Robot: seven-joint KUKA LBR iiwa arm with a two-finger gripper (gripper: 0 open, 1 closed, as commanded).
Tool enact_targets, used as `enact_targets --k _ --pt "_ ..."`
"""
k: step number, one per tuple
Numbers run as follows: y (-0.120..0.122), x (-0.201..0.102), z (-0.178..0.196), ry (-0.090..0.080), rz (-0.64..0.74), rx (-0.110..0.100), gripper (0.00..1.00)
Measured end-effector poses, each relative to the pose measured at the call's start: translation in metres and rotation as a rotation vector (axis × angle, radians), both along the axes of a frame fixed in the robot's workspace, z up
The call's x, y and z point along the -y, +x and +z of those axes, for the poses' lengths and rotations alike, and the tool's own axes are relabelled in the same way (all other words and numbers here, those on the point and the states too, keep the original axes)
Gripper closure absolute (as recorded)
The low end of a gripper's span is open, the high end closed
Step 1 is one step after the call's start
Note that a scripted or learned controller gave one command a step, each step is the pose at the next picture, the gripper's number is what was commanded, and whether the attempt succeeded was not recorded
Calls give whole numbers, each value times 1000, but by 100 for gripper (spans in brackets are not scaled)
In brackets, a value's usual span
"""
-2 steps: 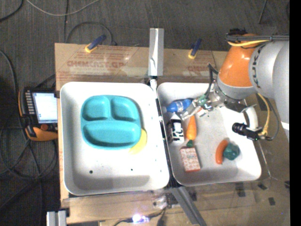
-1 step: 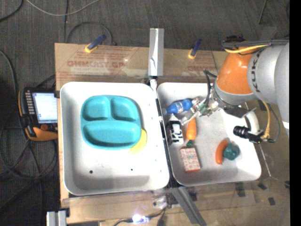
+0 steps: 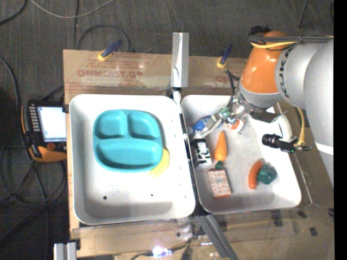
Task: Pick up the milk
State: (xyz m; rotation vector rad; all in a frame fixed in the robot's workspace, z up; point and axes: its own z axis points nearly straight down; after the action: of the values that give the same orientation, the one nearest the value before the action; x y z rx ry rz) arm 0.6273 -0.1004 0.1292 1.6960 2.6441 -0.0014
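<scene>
White plastic forms the two shallow bins standing side by side on the bench (image 3: 108,64). The left bin (image 3: 81,199) carries a teal divided plate (image 3: 128,138) in its upper half, with a yellow item (image 3: 162,164) showing from under the plate's lower right corner. The right bin (image 3: 287,196) carries the remaining items. The milk (image 3: 201,152), a small black-and-white carton, lies against the right bin's left wall, about midway along it. An orange carrot (image 3: 220,146) lies just beside the milk on its right. A red and tan box (image 3: 218,182) lies below both, near the bin's lower left corner. A second orange piece (image 3: 254,175) and a dark green item (image 3: 266,174) touch each other near the bin's right side. The gripper (image 3: 230,116) sits over the upper part of the right bin, above the carrot and apart from the milk. A blue item (image 3: 199,125) lies at its left. Whether the fingers are parted or closed cannot be told, and nothing is visibly held.
</scene>
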Motion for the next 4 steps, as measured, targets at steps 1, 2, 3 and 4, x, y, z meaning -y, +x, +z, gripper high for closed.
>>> enact_targets --k 1,2,3,4 --pt "-12 106 -36 0 -150 -3 0" --pt "7 37 -19 1 -202 -8 0" --pt "8 37 -13 -1 -200 -9 100" --pt "-32 48 -36 0 -88 1 100"
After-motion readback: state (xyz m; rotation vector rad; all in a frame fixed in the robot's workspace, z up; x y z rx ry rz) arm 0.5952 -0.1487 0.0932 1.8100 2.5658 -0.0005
